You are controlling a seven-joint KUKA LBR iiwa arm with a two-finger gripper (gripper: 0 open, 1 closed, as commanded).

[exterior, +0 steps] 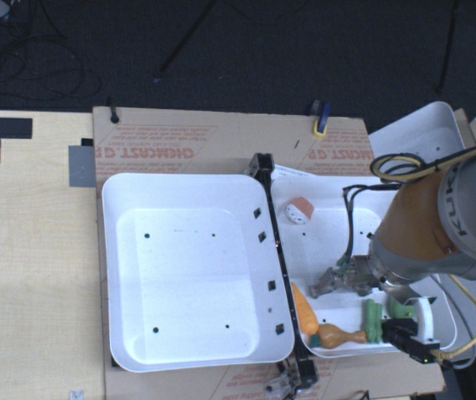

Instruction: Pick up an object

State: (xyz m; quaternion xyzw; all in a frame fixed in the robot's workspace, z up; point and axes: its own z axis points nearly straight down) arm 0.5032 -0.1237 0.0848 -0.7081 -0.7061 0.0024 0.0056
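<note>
Where the two shallow white bins sit side by side, the grey arm with the orange band (417,223) reaches in from the right, over the right-hand white bin (325,223). Its metal two-finger gripper (331,282) hangs low over the middle of that bin, pointing left. I cannot tell how its fingers stand, and nothing can be seen between them.

A long orange carrot-shaped toy (304,309) lies by the bin's left wall, near the front. Its long side runs from up-left to down-right, close along the black divider (273,248) between the bins. Just beside its lower end lies a small orange-brown gourd-shaped toy (339,336), stretched left to right along the front edge. Right of that stands a green ridged toy (373,319), long side up and down. A small round pink and white toy (298,211) sits apart near the back left corner.

The front edge of this bin is crowded. The middle and back have bare white floor. The left-hand white bin (187,198) has a wide bare floor.
</note>
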